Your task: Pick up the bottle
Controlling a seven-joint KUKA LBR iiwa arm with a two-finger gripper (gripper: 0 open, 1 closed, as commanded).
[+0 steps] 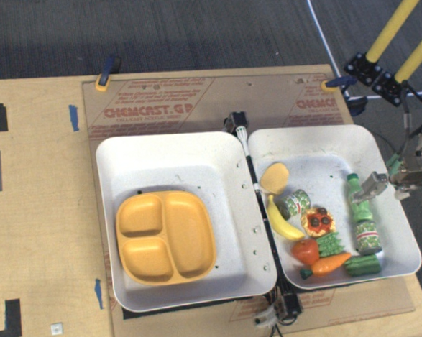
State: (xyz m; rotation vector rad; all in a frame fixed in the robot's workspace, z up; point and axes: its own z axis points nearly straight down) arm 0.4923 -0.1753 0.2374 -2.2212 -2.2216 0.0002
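The bottle (pixel 363 218) is green with a white and red label. It lies lengthwise along the right wall of the right bin (pixel 317 146), cap toward the far side. My gripper (pixel 382 182) reaches in over the bin's right rim and sits just right of the bottle's neck, very close to it. The view is too small and cluttered there to tell how the gripper stands, and nothing shows as held in it.
The right bin also holds a banana (pixel 281 221), a can (pixel 295 203), a yellow round piece (pixel 274 176), a tomato (pixel 306 251), a carrot (pixel 330 264) and a cucumber (pixel 362 265). A yellow divided plate (pixel 165 236) lies in the left bin (pixel 167 153). Yellow-legged stands (pixel 395 21) rise at the back right.
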